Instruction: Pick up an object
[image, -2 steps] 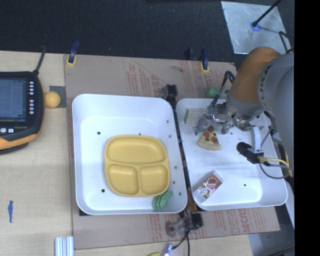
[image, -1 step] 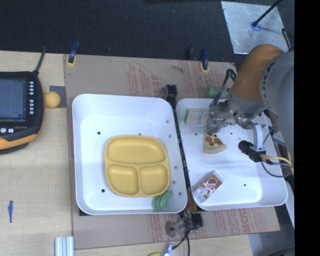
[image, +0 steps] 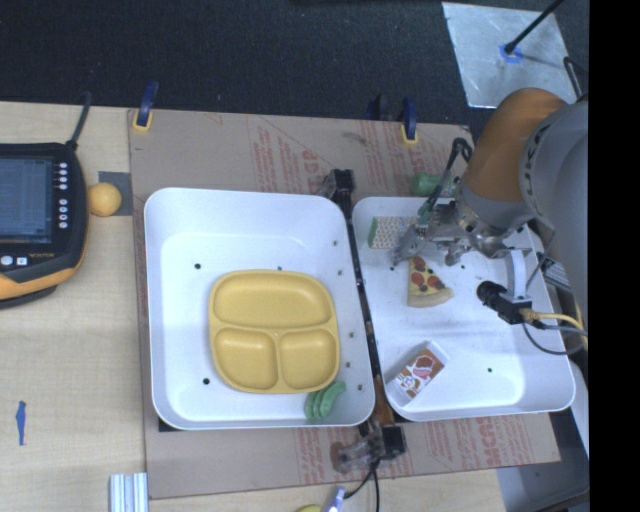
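Camera view: pizza slice (image: 427, 284) just below jaws.

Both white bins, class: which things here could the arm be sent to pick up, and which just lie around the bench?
Could be picked:
pizza slice, close by the gripper
small packet
green toy
yellow divided plate

Lying about:
handheld controller
orange ball
blue clamps
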